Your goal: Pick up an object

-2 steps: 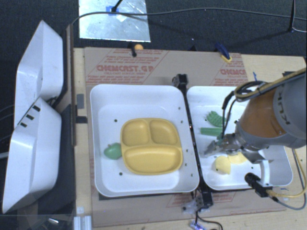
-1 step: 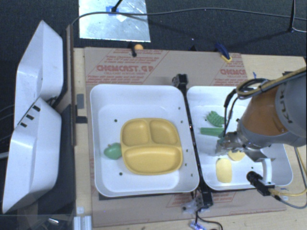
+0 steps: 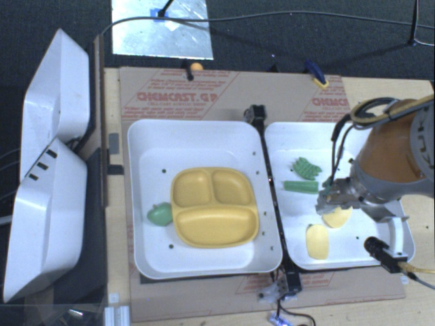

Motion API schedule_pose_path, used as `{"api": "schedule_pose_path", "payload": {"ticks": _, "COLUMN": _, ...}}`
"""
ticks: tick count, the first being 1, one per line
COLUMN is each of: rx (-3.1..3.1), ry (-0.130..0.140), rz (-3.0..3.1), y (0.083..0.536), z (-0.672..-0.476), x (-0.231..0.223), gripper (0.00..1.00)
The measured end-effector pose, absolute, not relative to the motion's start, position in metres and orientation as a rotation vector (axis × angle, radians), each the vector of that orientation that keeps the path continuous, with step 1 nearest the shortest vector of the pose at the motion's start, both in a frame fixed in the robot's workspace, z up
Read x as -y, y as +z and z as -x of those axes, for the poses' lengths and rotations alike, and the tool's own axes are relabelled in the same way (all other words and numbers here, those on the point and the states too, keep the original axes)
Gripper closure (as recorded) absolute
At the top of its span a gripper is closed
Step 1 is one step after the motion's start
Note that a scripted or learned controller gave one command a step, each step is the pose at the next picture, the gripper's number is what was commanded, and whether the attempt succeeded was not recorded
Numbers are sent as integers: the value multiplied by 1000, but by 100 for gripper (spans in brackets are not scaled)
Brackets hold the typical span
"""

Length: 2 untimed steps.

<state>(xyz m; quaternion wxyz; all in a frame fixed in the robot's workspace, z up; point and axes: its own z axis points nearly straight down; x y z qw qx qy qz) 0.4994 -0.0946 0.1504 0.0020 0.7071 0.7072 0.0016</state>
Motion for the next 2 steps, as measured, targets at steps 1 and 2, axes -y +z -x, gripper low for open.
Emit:
{"api": "schedule_pose_path", "payload": {"ticks": 1, "rx": -2219, "ry": 5, "rz": -2218, "y": 203, "z": -501, "x": 95, "gripper": 100}}
{"api": "schedule_pose_path", "payload": {"ticks": 2, "rx": -2227, "ry": 3, "rz": -2215, "y": 216, "z": -517, "x": 43, "gripper": 100}}
